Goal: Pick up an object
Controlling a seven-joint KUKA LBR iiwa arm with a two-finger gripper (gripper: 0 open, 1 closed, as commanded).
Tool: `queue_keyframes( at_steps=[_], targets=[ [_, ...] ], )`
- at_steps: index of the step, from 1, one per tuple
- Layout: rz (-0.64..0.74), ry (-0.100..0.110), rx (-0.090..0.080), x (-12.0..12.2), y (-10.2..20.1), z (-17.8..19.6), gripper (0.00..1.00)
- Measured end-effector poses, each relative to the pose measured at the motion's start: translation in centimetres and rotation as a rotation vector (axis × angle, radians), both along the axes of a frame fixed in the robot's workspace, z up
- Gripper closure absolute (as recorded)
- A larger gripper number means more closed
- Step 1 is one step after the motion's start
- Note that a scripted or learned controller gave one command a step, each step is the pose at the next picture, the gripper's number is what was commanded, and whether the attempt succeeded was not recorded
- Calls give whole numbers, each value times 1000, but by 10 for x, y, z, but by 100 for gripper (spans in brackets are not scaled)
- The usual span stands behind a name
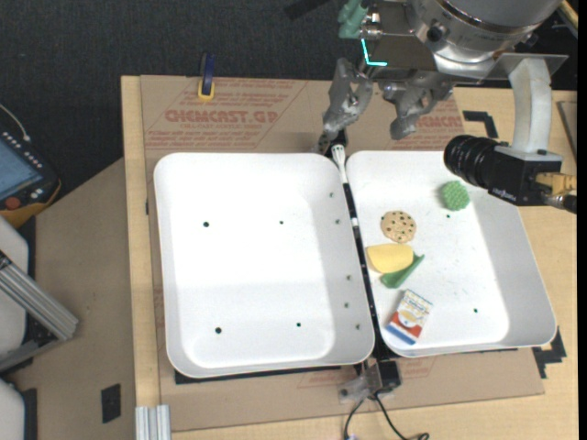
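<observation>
Small carton: a white box with red and blue print (pixel 410 317) lies near the front rim of the right-hand shallow white bin (pixel 514 273), tilted, closest to the lens of all the objects
Yellow piece: a smooth yellow wedge-shaped toy (pixel 389 258) rests just behind the small carton, touching a flat green leaf-like piece (pixel 404 272) that pokes out beneath it on the carton's side
Cookie: a round tan cookie with dark chips (pixel 398 225) sits just behind the yellow piece, near the divide between the bins
Green lump: a bumpy round green object (pixel 453 195) lies toward the back of the right bin, apart from the others, just beside a black cylindrical camera housing (pixel 484 164) that overhangs the rim
Left bin: the left-hand shallow white bin (pixel 174 273) shows a bare floor marked by four small dark dots
Two-finger gripper (pixel 376 113): hangs over the back edge of the bench, above the corner where the two bins meet; its two grey fingers (pixel 344 108) stand apart with nothing between them
Arm: the grey arm (pixel 486 7) enters from the upper right
Bench: brown cardboard sheet with red lettering (pixel 229 108) under both bins; a small yellow and blue clip (pixel 207 79) sits at its back edge
</observation>
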State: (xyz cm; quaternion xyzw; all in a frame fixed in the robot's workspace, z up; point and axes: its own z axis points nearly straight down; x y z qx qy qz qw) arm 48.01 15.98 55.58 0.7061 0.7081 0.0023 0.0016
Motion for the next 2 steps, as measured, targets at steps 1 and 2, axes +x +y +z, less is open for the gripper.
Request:
queue_keyframes(
  at_steps=[1, 2],
  targets=[
    [1, -4, 1, 0, 1, 11, 100],
    [4, 18, -5, -1, 67, -88, 100]
  ],
)
